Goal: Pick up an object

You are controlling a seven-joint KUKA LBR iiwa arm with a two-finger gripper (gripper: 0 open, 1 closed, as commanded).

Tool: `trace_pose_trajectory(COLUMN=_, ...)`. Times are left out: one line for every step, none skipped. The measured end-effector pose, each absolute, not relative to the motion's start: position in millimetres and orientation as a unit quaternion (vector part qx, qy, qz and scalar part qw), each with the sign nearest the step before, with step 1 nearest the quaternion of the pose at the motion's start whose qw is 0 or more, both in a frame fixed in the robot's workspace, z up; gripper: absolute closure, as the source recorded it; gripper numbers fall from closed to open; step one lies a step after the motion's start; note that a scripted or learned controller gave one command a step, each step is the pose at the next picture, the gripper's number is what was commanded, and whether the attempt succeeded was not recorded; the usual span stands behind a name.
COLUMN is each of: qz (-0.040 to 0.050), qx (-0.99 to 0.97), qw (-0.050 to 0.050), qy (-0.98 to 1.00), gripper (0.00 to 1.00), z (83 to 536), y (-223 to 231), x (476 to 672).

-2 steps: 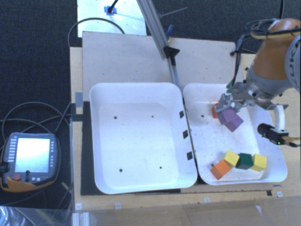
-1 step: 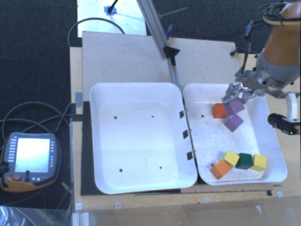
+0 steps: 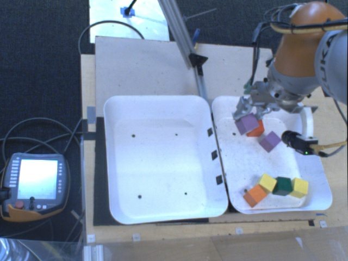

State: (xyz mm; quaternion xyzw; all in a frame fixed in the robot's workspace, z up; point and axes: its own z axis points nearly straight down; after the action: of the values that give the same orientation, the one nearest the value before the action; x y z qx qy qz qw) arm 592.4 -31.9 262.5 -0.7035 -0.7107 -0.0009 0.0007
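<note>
While the gripper (image 3: 251,109) sits low over the upper part of the right bin (image 3: 321,200), a purple block (image 3: 248,123) lies right under its fingers, touching an orange-red block (image 3: 256,129). Finger state: cannot tell from this angle, so no grasp is claimed. A 2nd purple block (image 3: 269,141) lies just beside, lower right. 4 more blocks cluster at the bin's lower edge: orange (image 3: 254,195), yellow (image 3: 267,182), green (image 3: 283,186), yellow (image 3: 299,187). Judgement: tight packing may hinder a clean pinch.
</note>
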Motion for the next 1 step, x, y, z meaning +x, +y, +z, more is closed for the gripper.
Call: trace_pose_trajectory(qz=-0.0014, qx=-0.704, qw=0.0, qy=-0.711, gripper=1.0, z=263.7, y=17.1, x=598.9)
